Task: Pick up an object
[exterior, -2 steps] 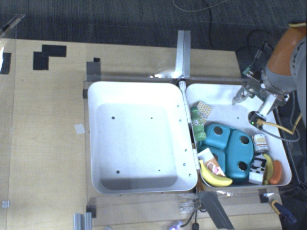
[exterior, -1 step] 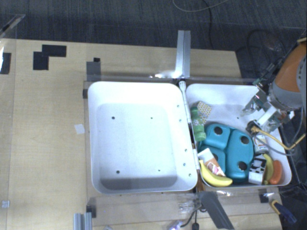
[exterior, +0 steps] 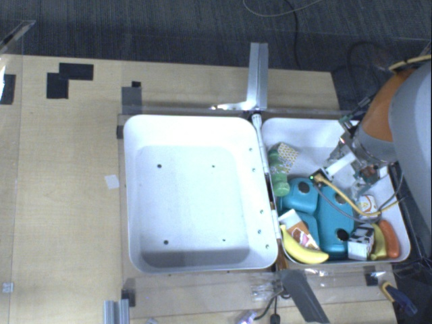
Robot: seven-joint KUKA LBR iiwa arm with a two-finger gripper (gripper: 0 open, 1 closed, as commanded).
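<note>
- Camera view: the largest thing in the right-hand shallow white bin point(exterior: 307, 132) is a teal plastic jug-shaped container point(exterior: 322, 216), glossy, with a rounded shoulder toward the divider and a long flat body running toward the bin's near edge; it lies on its side in the middle of that bin.
- One yellow banana point(exterior: 301, 248) curves along the near edge of the same bin, just beside the teal container's lower left side.
- One small white-and-red packet point(exterior: 299, 227) lies between the banana and the teal container, touching both as far as can be seen.
- One green round object point(exterior: 277, 165) sits beyond the teal container, against the divider, with one patterned light card or packet point(exterior: 287, 154) just beside it.
- One orange-red sausage-shaped object point(exterior: 389, 239) lies at the near right corner, right of the teal container; a small black-and-white item point(exterior: 360, 241) sits between them.
- One left-hand shallow white bin point(exterior: 192, 193) stands beside the first, sharing the divider.
- The grey arm with an orange band point(exterior: 398, 117) reaches in above the right bin; its gripper point(exterior: 352, 172) hangs over the teal container's far right end. Cables and wrist parts hide the tips, so I cannot tell whether it is apart or together, and nothing can be seen clamped in it.
</note>
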